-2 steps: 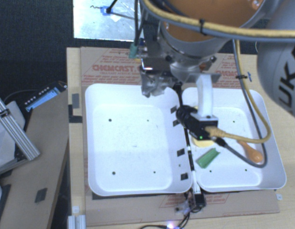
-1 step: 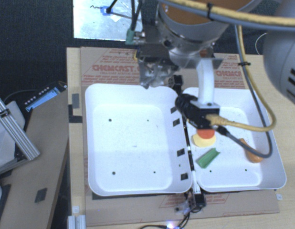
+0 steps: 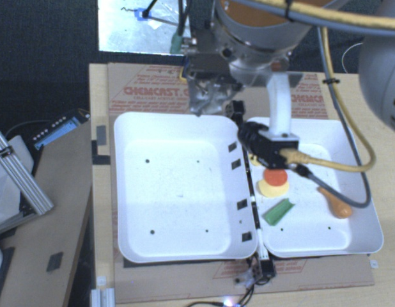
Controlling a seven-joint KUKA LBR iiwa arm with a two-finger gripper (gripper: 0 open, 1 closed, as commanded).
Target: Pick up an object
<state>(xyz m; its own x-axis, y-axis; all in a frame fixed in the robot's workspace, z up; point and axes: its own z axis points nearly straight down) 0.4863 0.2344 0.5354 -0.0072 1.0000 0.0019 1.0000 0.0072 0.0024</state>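
Two white bins sit side by side on the surface (image 3: 69,190). Under them is a brown card sheet (image 3: 146,89) with red letters on it. The left bin (image 3: 178,190) and the right bin (image 3: 312,235) touch along their middle edges. Small black clips (image 3: 236,164) run down that line.

All the things I could pick are in the right bin. A red round piece (image 3: 275,175) lies on top of a yellow round piece (image 3: 273,189). They are close to that bin's left edge, about halfway along it. Just in front of them, toward the near edge, a green block (image 3: 277,211) lies on a slant. An orange thing (image 3: 337,204) with a fat end and a thin handle lies by the bin's right edge. It does not touch the others.

My tool (image 3: 210,101) hangs from the grey arm (image 3: 261,37) over the back edge of the left bin, close to that bin's back right corner. It is well apart from the red, yellow, green and orange things. I cannot tell if the tool is wide or narrow, because its parts blur together in my view.

At the left side of the surface I see a silver metal rail (image 3: 18,171) and a black gadget (image 3: 57,130) with a blue strip.
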